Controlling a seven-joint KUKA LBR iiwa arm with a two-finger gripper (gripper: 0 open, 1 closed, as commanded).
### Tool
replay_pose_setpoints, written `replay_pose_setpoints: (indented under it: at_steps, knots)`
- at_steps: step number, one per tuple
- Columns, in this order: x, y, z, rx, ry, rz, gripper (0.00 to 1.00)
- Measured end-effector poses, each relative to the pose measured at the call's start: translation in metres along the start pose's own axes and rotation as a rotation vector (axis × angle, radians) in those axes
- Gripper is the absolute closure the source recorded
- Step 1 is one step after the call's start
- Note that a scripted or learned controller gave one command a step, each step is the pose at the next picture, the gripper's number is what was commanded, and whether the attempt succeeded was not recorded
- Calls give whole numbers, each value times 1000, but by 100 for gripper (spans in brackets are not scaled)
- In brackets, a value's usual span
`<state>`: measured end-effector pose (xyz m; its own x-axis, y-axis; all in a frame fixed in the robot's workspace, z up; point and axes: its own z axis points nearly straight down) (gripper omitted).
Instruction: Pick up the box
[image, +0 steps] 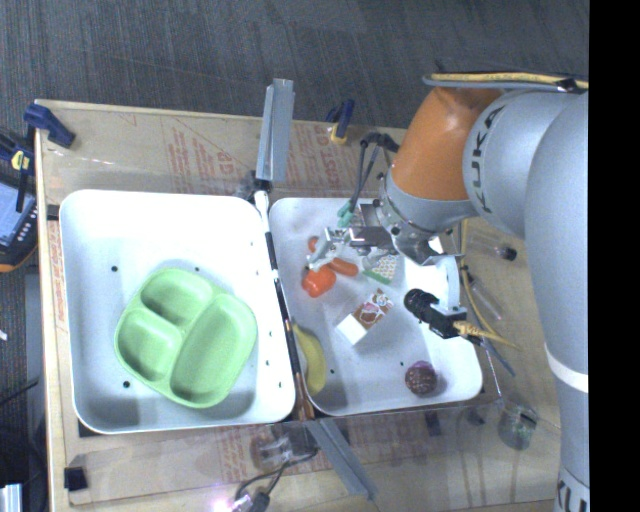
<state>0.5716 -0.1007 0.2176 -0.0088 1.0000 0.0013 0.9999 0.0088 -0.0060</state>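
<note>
gripper low in the right bin, box not yet taken

the box (365, 316), a small carton with a white end and a printed face, lay tilted on the floor of the right bin (300, 222), about mid-bin and touching nothing else. the gripper (332, 243) sat toward the bin's far side, over a red tomato (319, 282) and an orange carrot (343, 267), apart from the box. how its jaws stood could not be told from this view, and nothing showed between them.

a banana (313, 362) lay along the bin's left wall near the box, and a dark round thing (421, 378) sat in the near right corner. the left bin (100, 230) held a green plate (187, 338).

the step in hand looked like the approach, with no grasp made. the next move would call for shifting the gripper toward the near side until it stood over the box, turning the jaws to span its narrow sides, then descending. the tilt of the box could make it slip or skid, and the banana left little room on that side.
</note>
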Motion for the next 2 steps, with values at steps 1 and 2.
replay_pose_setpoints:
  at_steps: [1, 2]
  knots:
    - [-92, 27, -32, -6, -2, 239, 0]
    - [-93, 54, -15, -6, -1, 118, 0]
